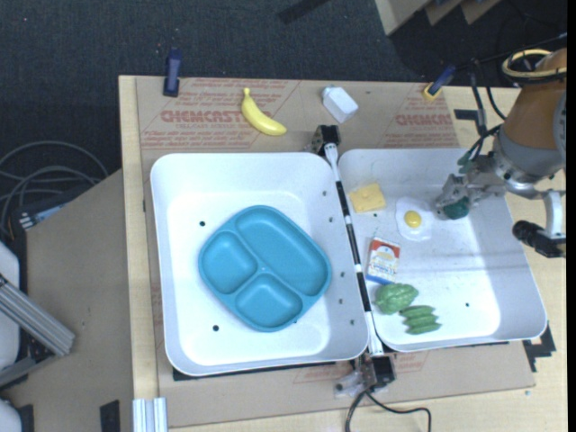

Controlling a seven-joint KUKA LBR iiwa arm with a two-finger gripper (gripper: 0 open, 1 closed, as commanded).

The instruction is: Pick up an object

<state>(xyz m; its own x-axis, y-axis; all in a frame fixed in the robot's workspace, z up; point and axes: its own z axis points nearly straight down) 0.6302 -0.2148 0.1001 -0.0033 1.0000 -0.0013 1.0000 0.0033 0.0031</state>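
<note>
My gripper (454, 203) hangs low over the back of the right bin (504, 286), on the arm that comes in from the right. A small dark green thing (457, 210) sits at its fingertips; whether the fingers grip it I cannot tell. Just left of the gripper lies a fried egg toy (413, 220). A yellow cheese slice (366, 197) lies at the bin's back left. A small red and white carton (383, 259) rests near the divider. Green leafy and pod-shaped toys (405, 306) lie at the front left of this bin.
The left bin (171, 196) holds a blue divided plate (262, 265). Behind the bins, on the cardboard, lie a yellow banana (260, 115), a white block (340, 104) and a blue marker (172, 72). A black clamp (325, 138) sits where the bins meet.
</note>
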